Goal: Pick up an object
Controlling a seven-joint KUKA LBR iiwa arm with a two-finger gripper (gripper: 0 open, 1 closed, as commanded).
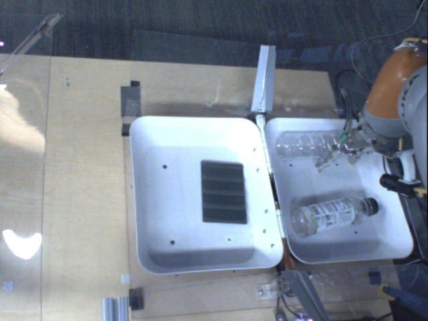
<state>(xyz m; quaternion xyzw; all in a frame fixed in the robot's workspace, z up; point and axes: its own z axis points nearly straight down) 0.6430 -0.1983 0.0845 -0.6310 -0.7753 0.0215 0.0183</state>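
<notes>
Here, in the camera view from above, the light wooden table (80,199) carries two shallow white plastic bins side by side. The left bin (154,179) holds a flat black ribbed rectangular pad (224,191) near its middle, lying well apart from every wall. The right bin (394,243) holds two bottles, probably because it serves as the source of things to pick. A clear plastic bottle with a printed white label and a dark cap (333,215) lies on its side in the nearer half of this bin, slightly tilted, the cap pointing toward the right wall. A second clear empty plastic bottle without a visible label (304,144) lies on its side along the far wall; it is hard to see against the white floor. The grey arm with the orange band (394,89) reaches in from the right, and its hand (338,154) is low over the far part of the right bin, just beside the right end of the unlabelled bottle. I cannot tell if the hand is open or closed, and no object is seen gripped. I judge the unlabelled bottle is the likely target, since the hand is nearest to it.
</notes>
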